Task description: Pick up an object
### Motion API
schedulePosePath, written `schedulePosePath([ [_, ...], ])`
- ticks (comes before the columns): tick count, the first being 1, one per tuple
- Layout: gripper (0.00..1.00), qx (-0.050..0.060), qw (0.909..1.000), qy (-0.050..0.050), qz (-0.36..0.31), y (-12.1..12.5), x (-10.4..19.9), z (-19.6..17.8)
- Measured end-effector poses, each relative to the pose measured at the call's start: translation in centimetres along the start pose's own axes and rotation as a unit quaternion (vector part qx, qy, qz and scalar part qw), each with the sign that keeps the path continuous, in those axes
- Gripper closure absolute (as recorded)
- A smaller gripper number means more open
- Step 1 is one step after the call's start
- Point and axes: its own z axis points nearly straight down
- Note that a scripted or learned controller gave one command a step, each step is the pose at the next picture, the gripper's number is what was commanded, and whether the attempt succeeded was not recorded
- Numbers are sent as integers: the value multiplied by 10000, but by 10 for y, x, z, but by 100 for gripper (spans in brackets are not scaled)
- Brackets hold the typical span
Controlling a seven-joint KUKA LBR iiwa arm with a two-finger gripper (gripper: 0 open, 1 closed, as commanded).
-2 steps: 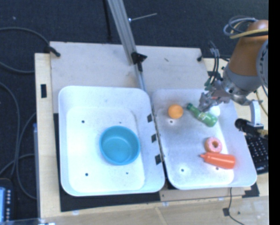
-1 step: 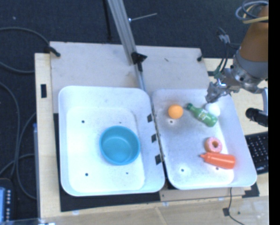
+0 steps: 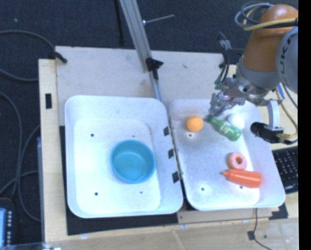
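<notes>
The green bottle [image 3: 224, 128] lies tilted in the right bin [image 3: 207, 191], its narrow end just under the gripper [image 3: 218, 106] and a white ball [image 3: 235, 121] touching its far side; whether the fingers are spread or closed on anything cannot be told. The arm [image 3: 262, 46] reaches in from the right and bends down over the bin's far edge. An orange ball [image 3: 195, 124] sits left of the bottle, a pink donut [image 3: 237, 161] and carrot [image 3: 242, 177] lie nearer, and a blue bowl [image 3: 132, 161] rests in the left bin [image 3: 82, 139].
</notes>
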Motion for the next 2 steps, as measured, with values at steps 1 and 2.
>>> schedulePosePath([
  [1,100,13,10000,-2,4,-7,45,7],
  [2,100,25,10000,7,-5,-6,106,11],
])
